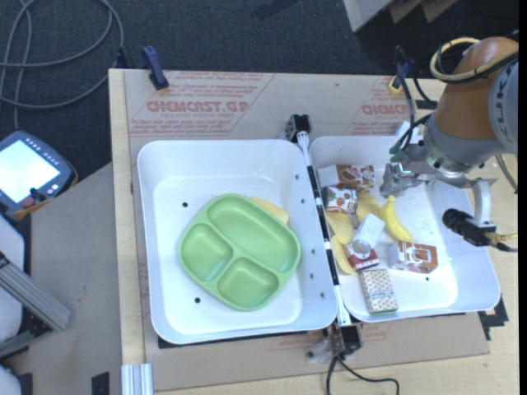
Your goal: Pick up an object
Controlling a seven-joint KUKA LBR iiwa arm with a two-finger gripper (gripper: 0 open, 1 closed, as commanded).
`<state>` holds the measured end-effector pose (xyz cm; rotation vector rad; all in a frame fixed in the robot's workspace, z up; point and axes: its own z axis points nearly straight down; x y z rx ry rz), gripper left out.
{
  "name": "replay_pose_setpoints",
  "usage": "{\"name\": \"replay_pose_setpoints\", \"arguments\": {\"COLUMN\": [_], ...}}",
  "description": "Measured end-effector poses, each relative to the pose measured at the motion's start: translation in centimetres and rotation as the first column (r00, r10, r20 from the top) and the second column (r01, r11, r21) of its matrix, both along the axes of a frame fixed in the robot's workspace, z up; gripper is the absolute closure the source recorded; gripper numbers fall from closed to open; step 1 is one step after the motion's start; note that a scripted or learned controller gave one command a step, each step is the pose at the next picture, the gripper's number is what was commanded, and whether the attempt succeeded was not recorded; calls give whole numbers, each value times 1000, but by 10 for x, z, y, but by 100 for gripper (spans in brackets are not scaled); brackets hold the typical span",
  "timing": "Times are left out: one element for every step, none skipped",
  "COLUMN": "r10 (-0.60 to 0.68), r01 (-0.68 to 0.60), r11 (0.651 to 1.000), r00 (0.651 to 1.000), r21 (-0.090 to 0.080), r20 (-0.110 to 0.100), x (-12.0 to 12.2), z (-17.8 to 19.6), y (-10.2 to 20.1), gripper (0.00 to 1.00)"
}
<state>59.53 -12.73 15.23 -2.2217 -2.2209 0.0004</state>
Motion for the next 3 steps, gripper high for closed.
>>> {"name": "replay_pose_setpoints", "arguments": {"r10": [0,-1,-1], "r01": [0,1,1], "r11": [1000,1000,1000], "r00": [1000,1000,1000], "r21": [0,-3,-5], "r20": [-1,16,21], "x": [0,0,-3], "z": [0,-45,-48], "y": [0,18,20], "gripper": [0,0,0]}}
